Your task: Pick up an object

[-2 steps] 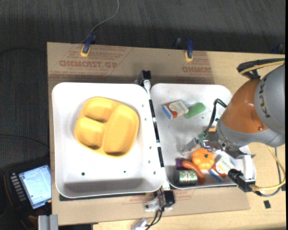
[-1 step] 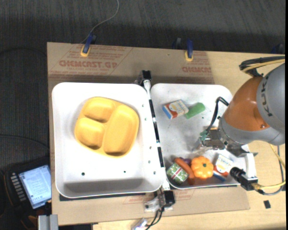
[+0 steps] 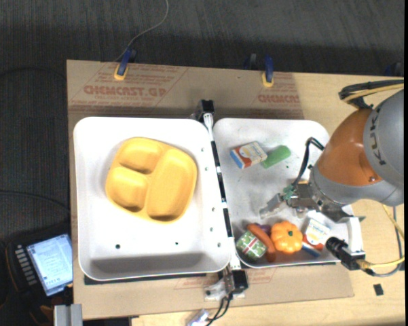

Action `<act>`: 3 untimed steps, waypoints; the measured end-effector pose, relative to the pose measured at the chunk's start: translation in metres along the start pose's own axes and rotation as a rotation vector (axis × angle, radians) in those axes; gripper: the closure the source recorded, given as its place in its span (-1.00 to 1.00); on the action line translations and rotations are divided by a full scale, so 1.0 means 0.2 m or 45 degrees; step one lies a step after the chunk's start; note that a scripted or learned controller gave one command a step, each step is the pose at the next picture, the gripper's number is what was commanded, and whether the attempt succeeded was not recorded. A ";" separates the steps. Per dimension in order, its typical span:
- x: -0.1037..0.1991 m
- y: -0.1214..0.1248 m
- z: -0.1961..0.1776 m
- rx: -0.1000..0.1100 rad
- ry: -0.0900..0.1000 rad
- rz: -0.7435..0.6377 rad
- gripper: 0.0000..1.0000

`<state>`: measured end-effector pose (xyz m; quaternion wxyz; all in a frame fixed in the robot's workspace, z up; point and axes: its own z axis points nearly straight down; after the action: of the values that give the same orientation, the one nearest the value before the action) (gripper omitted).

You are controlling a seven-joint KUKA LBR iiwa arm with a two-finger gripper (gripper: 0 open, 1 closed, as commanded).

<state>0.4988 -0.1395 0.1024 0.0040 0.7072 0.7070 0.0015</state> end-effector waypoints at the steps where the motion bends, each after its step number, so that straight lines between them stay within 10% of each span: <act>1: 0.16 -0.05 0.06 -0.009 -0.009 0.005 -1.00; 2: 0.17 -0.04 0.01 -0.010 -0.004 0.003 1.00; 3: 0.17 -0.04 0.01 -0.010 -0.003 0.003 -1.00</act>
<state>0.4912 -0.1055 0.0999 0.0076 0.7080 0.7061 0.0033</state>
